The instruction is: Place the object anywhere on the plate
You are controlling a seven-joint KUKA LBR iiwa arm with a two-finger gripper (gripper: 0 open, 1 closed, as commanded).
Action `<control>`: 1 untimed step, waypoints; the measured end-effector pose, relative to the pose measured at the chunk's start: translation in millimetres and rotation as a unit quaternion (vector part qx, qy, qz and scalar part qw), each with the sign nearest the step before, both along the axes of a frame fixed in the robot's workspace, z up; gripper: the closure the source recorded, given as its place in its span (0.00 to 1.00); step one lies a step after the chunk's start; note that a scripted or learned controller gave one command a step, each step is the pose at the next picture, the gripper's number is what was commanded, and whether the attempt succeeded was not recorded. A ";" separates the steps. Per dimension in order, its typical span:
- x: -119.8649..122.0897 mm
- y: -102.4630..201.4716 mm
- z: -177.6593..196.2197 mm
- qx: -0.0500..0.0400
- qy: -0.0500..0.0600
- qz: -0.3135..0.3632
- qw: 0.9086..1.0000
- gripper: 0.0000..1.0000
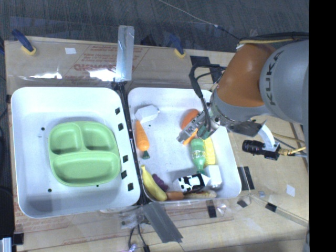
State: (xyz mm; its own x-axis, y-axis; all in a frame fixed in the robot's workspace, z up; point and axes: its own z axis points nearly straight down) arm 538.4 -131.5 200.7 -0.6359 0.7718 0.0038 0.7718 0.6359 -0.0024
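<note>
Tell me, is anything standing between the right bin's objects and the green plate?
Only the two bin walls where the bins meet, between the right bin and the plate. A carrot lies against that wall on the right side. The plate's compartments hold nothing visible.

Grey arm (283, 83) enters from right, orange band bent downward over the wrist, gripper (193, 130) lowered and angled left, finger state unreadable.

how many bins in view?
2. Left bin holds the green plate; right bin holds the toys, with the claw over it.
</note>
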 end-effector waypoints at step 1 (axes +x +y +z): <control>-20.1 62.5 13.1 0.000 -0.001 0.040 0.999 1.00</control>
State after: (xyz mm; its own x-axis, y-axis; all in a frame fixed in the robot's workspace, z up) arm 518.3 -68.9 213.8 -0.6960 0.7181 0.0024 0.7181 0.6960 -0.0001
